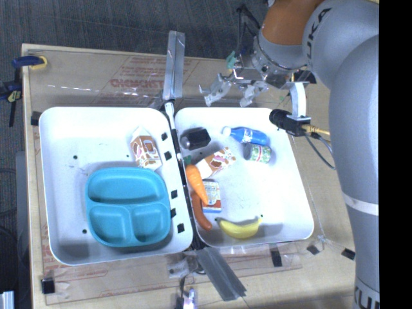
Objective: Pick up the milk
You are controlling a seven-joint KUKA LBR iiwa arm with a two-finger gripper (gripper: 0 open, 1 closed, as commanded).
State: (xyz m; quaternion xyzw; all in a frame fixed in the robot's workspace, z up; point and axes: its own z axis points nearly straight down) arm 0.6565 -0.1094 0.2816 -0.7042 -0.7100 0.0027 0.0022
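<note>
Above the right bin's far rim, the claw [233,89] hangs with fingers spread and nothing between them, likely parked clear for an unblocked look. Milk carton [145,150] lies in the left bin [58,172], just beyond the blue tray [129,206], well apart from the claw.

Milk carton [145,150] alone on open left-bin floor, blue tray [129,206] just beside, right bin [293,192] crowded.

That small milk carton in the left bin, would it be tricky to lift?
The small brown-and-white milk carton looks like thin card, so a hard pinch may dent it. It seems to lie tilted beside the blue plastic compartment tray, so it might slide or tip when touched. Probably light for its size.
</note>
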